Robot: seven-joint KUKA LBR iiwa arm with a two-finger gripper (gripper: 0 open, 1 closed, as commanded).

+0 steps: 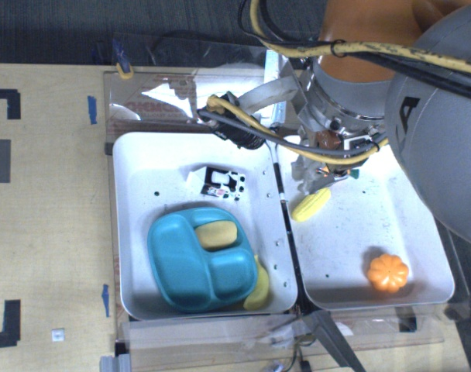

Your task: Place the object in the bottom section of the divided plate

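Note:
A blue divided plate (190,266) lies in the left bin, toward its front. A pale yellow piece (218,235) rests in the plate's upper right section. Another yellow item (259,289) leans against the plate's lower right rim. My gripper (322,178) hangs over the left part of the right bin, near the divider between the bins. Directly below it, with its upper end at the gripper's tip, is a yellow corn-like object (311,204); I cannot tell whether it is held or lying on the bin floor.
An orange pumpkin-shaped toy (388,273) sits at the front right of the right bin (421,208). A black-and-white tag (222,183) lies in the left bin (135,177) behind the plate. Cables and the arm's body crowd the area behind the bins.

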